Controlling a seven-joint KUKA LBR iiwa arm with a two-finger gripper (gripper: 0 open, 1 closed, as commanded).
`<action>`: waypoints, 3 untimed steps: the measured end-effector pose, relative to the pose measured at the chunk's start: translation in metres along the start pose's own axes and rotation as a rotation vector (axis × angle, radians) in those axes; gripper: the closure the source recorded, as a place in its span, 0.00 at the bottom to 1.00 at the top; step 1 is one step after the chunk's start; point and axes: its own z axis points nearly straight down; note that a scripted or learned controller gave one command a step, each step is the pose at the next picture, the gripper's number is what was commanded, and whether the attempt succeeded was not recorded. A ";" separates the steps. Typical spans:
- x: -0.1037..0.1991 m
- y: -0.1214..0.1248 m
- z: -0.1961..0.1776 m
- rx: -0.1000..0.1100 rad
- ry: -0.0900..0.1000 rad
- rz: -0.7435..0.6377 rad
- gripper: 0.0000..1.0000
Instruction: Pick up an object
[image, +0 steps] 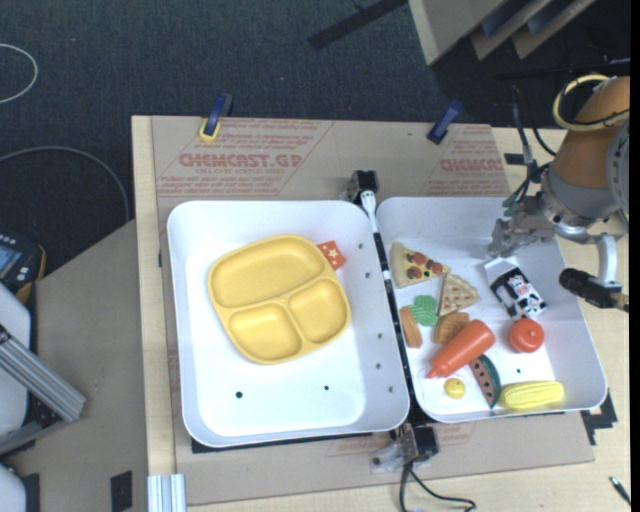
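Nothing is lifted yet: the hand (510, 232) hovers low over the far corner of the right bin (590, 350), whether apart or together I cannot tell, and the whole pick remains. That bin holds about ten toy foods (one carrot (462, 347), one tomato (526, 336), one corn cob (530, 396) among them). The left bin (190, 300) carries one yellow divided plate (278, 298) and one small red piece (331, 255).

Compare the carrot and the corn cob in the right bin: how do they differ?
The carrot is orange and tapers to a point; the corn cob is yellow and blunt at both ends. The carrot lies on a slant near the bin's middle, touching other toy foods; the corn cob lies almost level by the near rim. The carrot looks longer. Both lie flat in the right bin.
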 end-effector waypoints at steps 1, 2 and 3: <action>0.003 0.002 -0.065 -0.008 -0.004 0.003 1.00; -0.005 0.003 -0.113 -0.008 -0.004 0.004 1.00; -0.005 0.004 -0.130 -0.005 -0.003 0.003 1.00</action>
